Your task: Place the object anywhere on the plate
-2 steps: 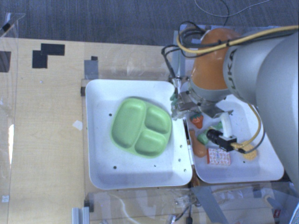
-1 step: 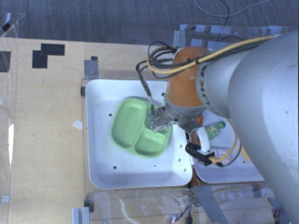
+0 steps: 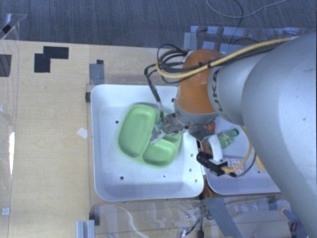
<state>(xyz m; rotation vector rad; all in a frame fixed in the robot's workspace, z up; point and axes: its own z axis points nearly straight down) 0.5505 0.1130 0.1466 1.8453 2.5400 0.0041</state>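
Gripper (image 3: 161,129) low over green plate (image 3: 143,135)

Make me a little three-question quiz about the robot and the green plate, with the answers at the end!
1. True or false: the green plate lies in the left bin.
2. How many sections does the green plate have?
A. one
B. two
C. four
3. Fill in: the gripper is over the ____ plate.

Key:
1. True. The plate sits in the left bin, while the small green bottle is in the right bin.
2. B. A ridge splits it into a larger and a smaller section.
3. Green. The gripper is above the ridge between the sections.
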